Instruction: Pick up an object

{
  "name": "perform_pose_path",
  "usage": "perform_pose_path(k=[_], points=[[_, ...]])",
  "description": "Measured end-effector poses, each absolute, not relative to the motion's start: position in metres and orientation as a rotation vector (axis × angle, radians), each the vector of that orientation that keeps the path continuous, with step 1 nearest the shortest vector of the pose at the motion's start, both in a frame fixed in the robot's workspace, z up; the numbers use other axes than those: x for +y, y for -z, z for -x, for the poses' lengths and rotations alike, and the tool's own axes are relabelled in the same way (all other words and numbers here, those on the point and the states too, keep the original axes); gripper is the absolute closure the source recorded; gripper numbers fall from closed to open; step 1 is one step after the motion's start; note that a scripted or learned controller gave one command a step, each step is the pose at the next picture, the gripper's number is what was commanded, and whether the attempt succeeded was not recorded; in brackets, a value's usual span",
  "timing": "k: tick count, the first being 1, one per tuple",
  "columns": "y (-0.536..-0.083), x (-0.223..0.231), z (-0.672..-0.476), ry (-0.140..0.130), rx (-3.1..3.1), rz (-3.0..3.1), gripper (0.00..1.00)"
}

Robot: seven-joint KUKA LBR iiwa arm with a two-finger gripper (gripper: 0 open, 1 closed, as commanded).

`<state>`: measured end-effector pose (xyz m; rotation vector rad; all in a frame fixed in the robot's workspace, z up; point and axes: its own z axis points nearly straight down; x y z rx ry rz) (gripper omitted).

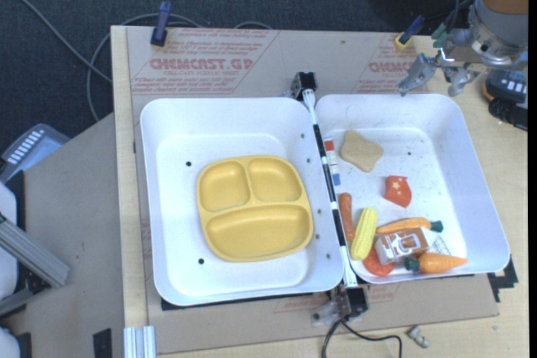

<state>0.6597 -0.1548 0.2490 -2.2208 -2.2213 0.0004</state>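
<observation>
Centrally, the left bin (159, 180) holds a yellow tray (254, 207). Right bin (470, 147): bread (361, 151) near its back edge, red piece (398, 191) mid-floor, corn (363, 232), carrots (409, 225) and packet (403, 247) along its front edge. Gripper (436, 73) hangs above the back rim, fingers spread, holding nothing.

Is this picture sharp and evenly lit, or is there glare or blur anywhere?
Camera view: soft, even light, faint shadows; the yellow three-compartment plastic plate shows a mild sheen, no harsh glare; toy food in the right-hand shallow white bin looks slightly soft.
</observation>
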Motion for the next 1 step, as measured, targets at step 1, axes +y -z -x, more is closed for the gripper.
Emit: perform_pose_path(k=[1], points=[[-0.1509,-0.1288,-0.6249,-0.001,-2.220,2.221,0.00]])
